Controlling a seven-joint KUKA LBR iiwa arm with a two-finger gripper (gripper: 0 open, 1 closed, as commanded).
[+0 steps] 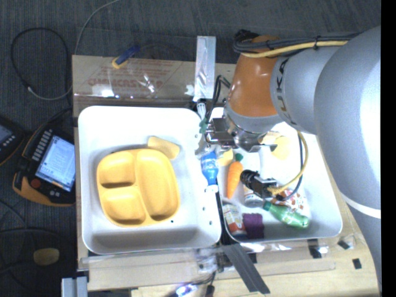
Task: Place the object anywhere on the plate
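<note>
Camera view puts my pincer (230, 142) low over the right bin's (331, 218) near-left corner, beside the wall between the bins; whether it is wide or narrow I cannot tell. A carrot (232, 177) lies just below it among crowded items. The yellow plate (137, 185) sits in the left bin (93, 122) with white floor around it.

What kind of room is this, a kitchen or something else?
Probably a robot lab, not a kitchen: a big grey arm reaches over two white bins, the food looks like toys such as a carrot, and cables lie on the carpet.
</note>
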